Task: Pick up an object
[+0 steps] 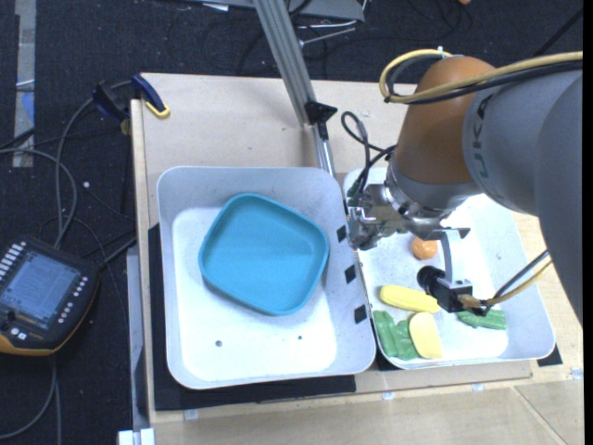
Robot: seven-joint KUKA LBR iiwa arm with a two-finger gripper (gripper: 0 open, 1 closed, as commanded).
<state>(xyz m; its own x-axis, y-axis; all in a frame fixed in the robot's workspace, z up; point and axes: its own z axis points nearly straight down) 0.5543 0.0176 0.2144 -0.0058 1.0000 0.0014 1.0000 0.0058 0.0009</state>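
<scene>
- Camera view: a blue dish (264,253) lies flat in the left bin (185,341).
- Pincer (369,222) hangs over the right bin's (505,239) left side; how far open, I cannot tell.
- Yellow piece (408,298) lies frontward-right of it, its length running left-right.
</scene>
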